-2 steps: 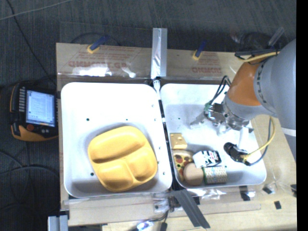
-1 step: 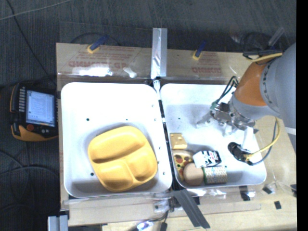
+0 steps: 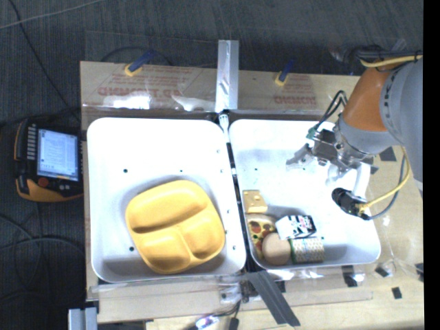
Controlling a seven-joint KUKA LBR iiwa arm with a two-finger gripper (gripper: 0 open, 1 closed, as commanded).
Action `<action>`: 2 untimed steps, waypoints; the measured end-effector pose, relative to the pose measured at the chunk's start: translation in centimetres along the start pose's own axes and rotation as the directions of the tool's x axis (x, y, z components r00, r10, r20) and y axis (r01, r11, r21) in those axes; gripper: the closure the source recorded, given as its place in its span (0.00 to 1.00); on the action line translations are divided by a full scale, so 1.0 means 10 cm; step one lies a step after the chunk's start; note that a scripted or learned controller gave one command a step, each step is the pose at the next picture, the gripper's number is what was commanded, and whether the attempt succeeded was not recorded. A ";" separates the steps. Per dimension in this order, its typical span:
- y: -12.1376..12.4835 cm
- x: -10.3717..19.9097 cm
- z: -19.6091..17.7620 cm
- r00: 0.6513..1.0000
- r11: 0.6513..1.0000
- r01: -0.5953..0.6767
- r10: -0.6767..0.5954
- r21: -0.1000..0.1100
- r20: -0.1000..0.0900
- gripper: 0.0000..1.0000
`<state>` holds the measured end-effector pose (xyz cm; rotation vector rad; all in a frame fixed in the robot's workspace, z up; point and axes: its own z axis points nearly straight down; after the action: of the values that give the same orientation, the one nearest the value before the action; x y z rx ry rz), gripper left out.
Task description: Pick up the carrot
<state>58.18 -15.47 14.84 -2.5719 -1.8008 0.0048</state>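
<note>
My gripper [image 3: 309, 159] hangs over the back half of the right bin [image 3: 275, 143], above bare white floor, open with nothing between its fingers. The objects lie in a cluster at the front of that bin, well below and left of the gripper. They are a yellow wedge [image 3: 254, 201], a reddish-orange spotted piece [image 3: 258, 229], a tan rounded item [image 3: 275, 249], a black-and-white carton [image 3: 298, 224] and a ribbed can [image 3: 307, 251]. I cannot tell which of these, if any, is the carrot.
A yellow divided tray [image 3: 175, 224] sits in the left bin [image 3: 110, 150]. A metal divider [image 3: 230, 177] separates the two bins. The arm's cable [image 3: 381, 201] loops over the right bin's right edge. A handheld pendant [image 3: 48, 160] lies off the bench at left.
</note>
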 end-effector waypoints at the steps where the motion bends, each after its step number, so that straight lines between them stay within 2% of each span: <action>1: -0.51 0.07 -0.73 0.968 0.968 -0.252 0.252 0.001 0.002 0.00; 2: -1.05 -0.02 -0.79 0.786 0.786 -0.619 0.619 0.002 0.003 0.00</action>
<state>48.30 -12.05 22.73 -3.0197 -0.8593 0.0116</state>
